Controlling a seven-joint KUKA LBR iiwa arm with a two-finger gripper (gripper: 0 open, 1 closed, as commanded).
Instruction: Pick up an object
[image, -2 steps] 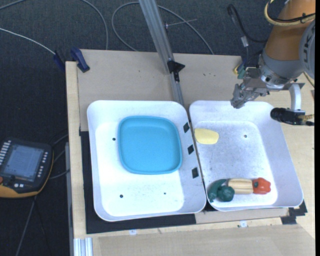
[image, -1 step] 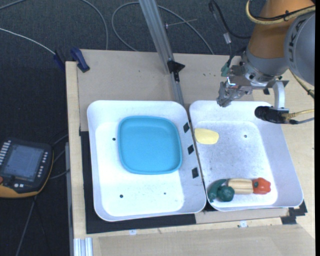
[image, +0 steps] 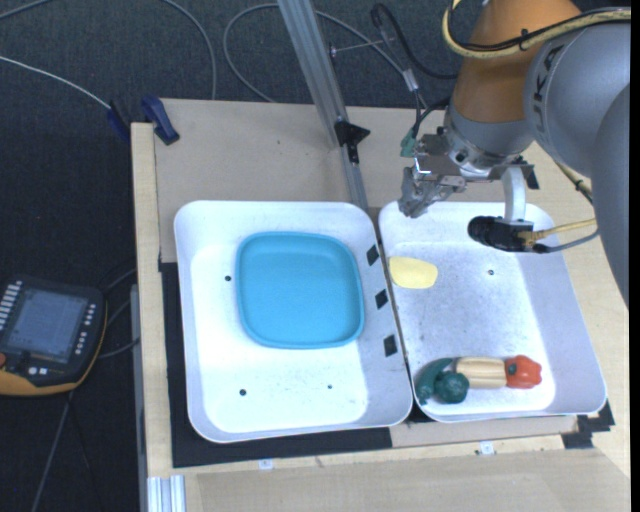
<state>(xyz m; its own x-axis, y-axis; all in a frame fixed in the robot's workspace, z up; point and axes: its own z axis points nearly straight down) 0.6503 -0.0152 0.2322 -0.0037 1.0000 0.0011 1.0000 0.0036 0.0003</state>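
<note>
My gripper (image: 415, 203) hangs over the far left corner of the right bin (image: 560, 300). Nothing shows between its fingers. A pale yellow object (image: 413, 272) lies on the bin floor just below the gripper, near the bin's left wall. At the bin's near edge lie a dark green object (image: 443, 385), a tan cylinder (image: 481, 373) and a red object (image: 522, 371), side by side in a row. A square blue plate (image: 299, 289) sits in the left bin (image: 200, 380).
A black camera-like part (image: 500, 233) on the arm hangs over the right bin's far side. A slanted metal pole (image: 325, 90) rises behind the bins. A handheld controller (image: 45, 330) lies off the bench at left. Cables run across the dark floor.
</note>
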